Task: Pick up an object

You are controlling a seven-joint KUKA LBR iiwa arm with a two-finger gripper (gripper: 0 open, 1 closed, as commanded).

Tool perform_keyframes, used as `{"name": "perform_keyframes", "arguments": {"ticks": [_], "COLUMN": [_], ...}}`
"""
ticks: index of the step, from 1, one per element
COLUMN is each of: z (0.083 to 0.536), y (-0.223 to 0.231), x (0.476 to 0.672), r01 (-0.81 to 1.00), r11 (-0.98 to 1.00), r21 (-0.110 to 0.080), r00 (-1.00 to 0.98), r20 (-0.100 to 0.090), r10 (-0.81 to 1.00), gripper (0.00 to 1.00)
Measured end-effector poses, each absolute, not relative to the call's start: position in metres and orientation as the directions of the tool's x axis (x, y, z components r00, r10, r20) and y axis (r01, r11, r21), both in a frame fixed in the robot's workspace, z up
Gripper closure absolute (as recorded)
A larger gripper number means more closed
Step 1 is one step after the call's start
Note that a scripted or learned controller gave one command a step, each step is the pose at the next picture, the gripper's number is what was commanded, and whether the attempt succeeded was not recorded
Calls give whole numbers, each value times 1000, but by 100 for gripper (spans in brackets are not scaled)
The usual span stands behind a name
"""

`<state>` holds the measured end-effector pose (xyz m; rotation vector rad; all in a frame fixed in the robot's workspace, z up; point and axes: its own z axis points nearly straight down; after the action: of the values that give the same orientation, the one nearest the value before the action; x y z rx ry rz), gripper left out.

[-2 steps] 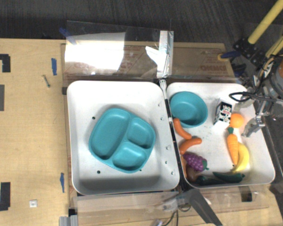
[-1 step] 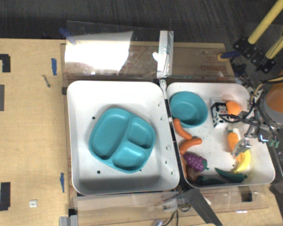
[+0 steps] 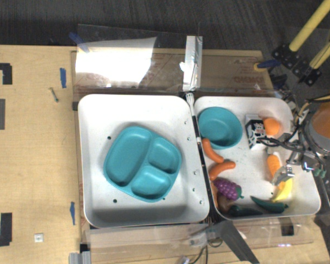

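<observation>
1. The gripper hangs low at the right edge of the right bin, reaching in from that side. I read this as lining up for a grab, since it is right over the clutter.
2. I cannot tell whether the claw is open or closed; it is a small grey blur from up here, and I see nothing held in it.
3. The likeliest target is the yellow piece, just beside the gripper towards the bin's near right corner. An orange piece lies just on the gripper's other side, so either could be meant.
4. A green piece lies along the near edge, touching the yellow piece or close to it. That crowding could make a clean pick harder.
5. An orange ball sits near the far right corner. The bowl is in the far left corner, and the grapes are by the near left corner.
6. The left bin carries a plate at its middle, well apart from the arm and probably too wide to grab.
</observation>
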<state>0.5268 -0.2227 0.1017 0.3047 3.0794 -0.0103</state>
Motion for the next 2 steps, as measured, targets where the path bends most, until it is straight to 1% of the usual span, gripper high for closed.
{"name": "perform_keyframes", "arguments": {"ticks": [1,2], "z": [102,100], "y": [-223,-223], "x": [526,530], "r01": [209,232], "r11": [978,973], "r21": [-2,0], "r00": [-977,-972], "r20": [-47,-40], "r10": [209,232], "gripper": [0,0]}}
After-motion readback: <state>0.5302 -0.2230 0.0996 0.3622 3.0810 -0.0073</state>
